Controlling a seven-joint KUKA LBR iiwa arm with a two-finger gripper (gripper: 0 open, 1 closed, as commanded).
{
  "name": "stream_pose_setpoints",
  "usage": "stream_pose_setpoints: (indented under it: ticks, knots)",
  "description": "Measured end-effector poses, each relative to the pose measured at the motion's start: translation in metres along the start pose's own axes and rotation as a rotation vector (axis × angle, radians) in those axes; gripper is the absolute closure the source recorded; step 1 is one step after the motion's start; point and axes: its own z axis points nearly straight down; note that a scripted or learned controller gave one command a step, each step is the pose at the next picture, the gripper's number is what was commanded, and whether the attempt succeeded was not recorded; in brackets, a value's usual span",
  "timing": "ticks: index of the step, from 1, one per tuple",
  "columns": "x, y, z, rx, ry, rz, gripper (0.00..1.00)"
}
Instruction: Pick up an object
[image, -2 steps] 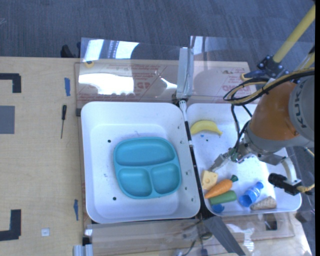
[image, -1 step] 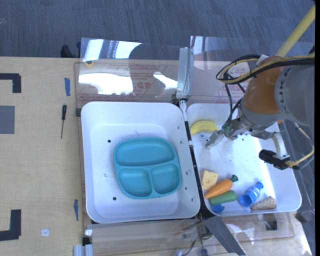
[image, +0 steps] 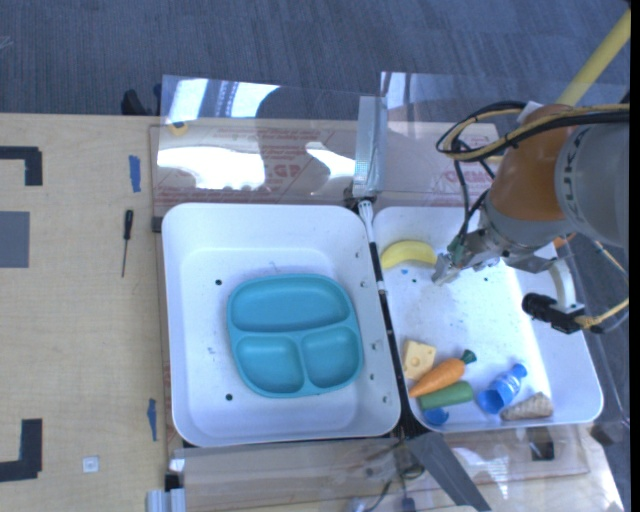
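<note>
My gripper (image: 447, 268) hangs low over the far part of the right bin (image: 560, 330), just right of a yellow banana (image: 405, 254) lying by the bin's far left corner. The fingertips are close to the banana's right end, and I see nothing between them. Along the bin's near side lie a cheese wedge (image: 419, 356), an orange carrot (image: 439, 376), a green piece (image: 447, 396), a blue bottle (image: 501, 388) and a tan wedge (image: 529, 406).
The left bin (image: 190, 300) holds a teal divided plate (image: 294, 333). A clear panel (image: 260, 150) stands behind the bins. Black cables (image: 480, 125) loop above the wrist. The wooden bench (image: 70, 330) extends to the left.
</note>
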Motion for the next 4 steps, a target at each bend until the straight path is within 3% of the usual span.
stream_pose_setpoints:
  ticks: [1,2,3,4]
  knots:
    - [0.000,-0.001,0.001,0.002,0.001,0.000,0.00]
    - [0.036,-0.135,0.010,0.012,0.004,0.064,0.00]
    - [0.035,-0.132,-0.001,0.004,0.001,0.065,1.00]
    - [0.084,-0.075,-0.089,0.005,0.005,-0.059,1.00]
